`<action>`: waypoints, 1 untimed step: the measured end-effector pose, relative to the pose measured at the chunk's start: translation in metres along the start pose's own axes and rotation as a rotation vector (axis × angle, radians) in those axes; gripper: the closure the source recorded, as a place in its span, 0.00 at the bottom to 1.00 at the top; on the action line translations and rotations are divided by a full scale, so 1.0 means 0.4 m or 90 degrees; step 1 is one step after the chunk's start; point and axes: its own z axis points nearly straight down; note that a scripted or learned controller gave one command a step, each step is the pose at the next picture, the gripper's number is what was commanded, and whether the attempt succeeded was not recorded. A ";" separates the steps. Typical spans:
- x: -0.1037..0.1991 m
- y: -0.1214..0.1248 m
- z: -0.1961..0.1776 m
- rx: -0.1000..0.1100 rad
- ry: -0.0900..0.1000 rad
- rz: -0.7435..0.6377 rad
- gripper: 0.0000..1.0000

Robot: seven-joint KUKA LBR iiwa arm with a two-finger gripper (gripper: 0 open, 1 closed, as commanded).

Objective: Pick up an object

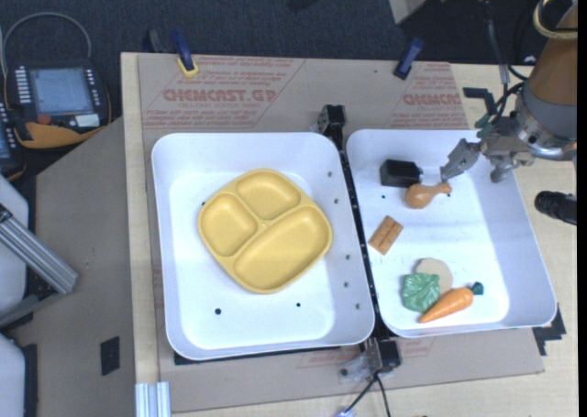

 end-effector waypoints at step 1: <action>0.001 0.007 -0.020 -0.009 -0.002 -0.002 0.00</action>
